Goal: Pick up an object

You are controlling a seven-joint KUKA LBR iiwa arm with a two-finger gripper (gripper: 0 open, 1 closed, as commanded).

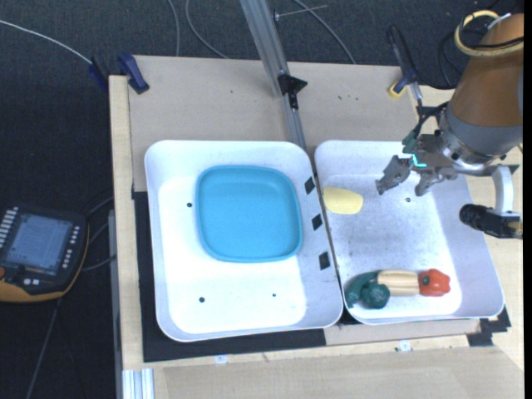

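- We take the nearest candidate to be the yellow piece (342, 200), lying on the floor of the right bin (465, 248) close to its left wall, a little left of and below the gripper (407, 179)
- The gripper hangs above the upper part of that bin with its two fingers spread apart and nothing between them
- The yellow piece looks like a small, rounded, smooth lump, probably light and fairly stiff; we judge it could roll or squirt out of a pinch, so we would close across its short width, at the middle
- Along the near edge of the same bin lie a green piece (368, 293), a tan piece (397, 282) and a red piece (434, 283), touching in a row; tight against each other and the rim, they leave little room for a finger
- The bin floor is hard, white and speckled, likely slick, so a nudged object may slide
- The left bin (166, 223) holds a blue tray (249, 212)
- The bins sit on a bench (208, 98) with dark carpet and cables around it; a sloping metal rail (270, 32) crosses above the divide between the bins, well clear of the yellow piece
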